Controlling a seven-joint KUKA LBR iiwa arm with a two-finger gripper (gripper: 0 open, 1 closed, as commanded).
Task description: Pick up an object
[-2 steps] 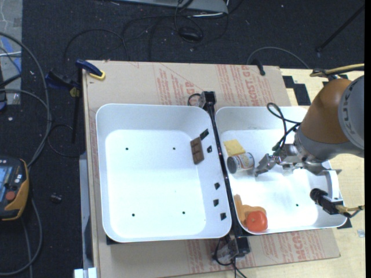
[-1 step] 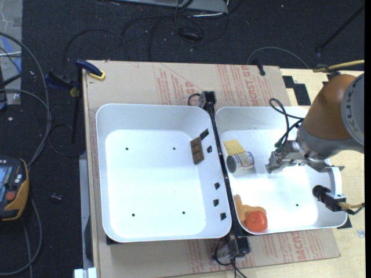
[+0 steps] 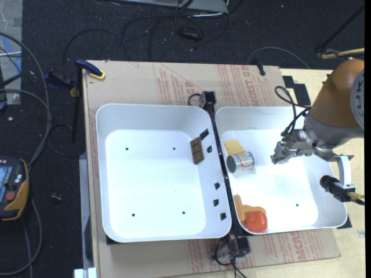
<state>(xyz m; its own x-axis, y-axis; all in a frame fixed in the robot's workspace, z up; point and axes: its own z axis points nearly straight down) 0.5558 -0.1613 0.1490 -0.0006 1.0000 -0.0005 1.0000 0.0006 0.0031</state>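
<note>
Cardboard bench top (image 3: 174, 77) with illegible red lettering

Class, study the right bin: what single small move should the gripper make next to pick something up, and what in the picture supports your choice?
Probably a short shift toward the left wall, to sit above the metal can. The gripper hovers in the right bin just beside that can, its nearest object. The yellow block touches the can, and the orange object lies farther off at the near corner.
</note>
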